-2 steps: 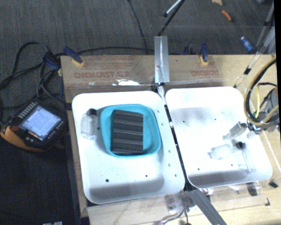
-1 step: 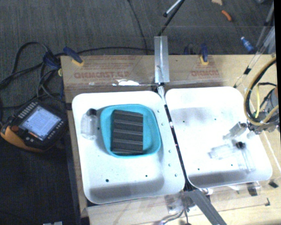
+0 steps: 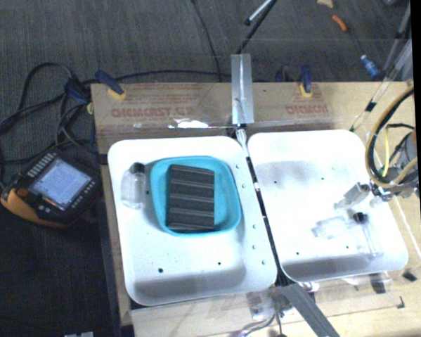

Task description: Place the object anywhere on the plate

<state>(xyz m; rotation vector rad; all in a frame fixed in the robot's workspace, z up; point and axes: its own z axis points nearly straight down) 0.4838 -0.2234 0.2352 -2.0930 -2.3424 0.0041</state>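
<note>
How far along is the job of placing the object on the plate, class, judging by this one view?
Looks done: the dark ridged block already lies on the blue plate in the left bin. In hand: nothing visibly; the gripper sits over the right bin. Possibly left: a small clear bottle lies beside the plate, off it.

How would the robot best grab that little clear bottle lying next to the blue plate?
Probably across its slim clear body, coming straight down. The bottle lies on its side in the left bin, black cap away from the camera, squeezed between the bin wall and the blue plate, so side access looks tight.
</note>
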